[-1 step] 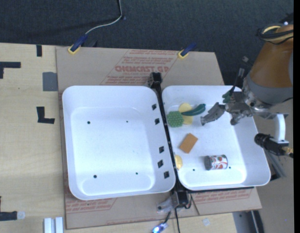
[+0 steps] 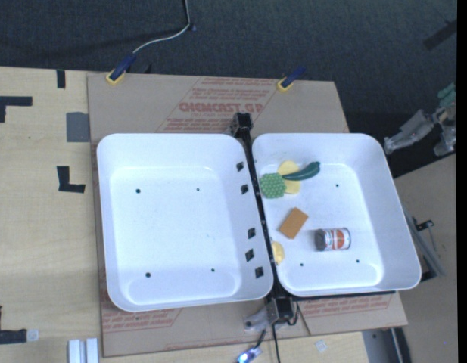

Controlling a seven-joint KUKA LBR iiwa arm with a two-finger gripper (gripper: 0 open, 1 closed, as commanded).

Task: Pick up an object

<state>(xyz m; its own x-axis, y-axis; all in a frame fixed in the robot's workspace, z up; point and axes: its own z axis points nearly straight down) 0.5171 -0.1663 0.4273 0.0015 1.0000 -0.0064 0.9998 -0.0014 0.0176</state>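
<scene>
- Here, the can (image 2: 333, 239) is seen lying on its side in the right bin (image 2: 369, 274), just right of the orange block (image 2: 294, 222); judged stiff, light, smooth, apt to roll; best taken across the body.
- Block judged soft, easy alt.
- Green-yellow toys (image 2: 287, 178) lie above the block, by the divider.
- "CHEMCAST GP" is read on the board (image 2: 218, 106) above the bins.
- Gripper (image 2: 437, 123) is at far right, well apart; grip state can't be told.

cardboard sheet (image 2: 218, 104) | red print, reads roughly "CHEMCAST GP" | can (image 2: 333, 239) label unreadable
</scene>
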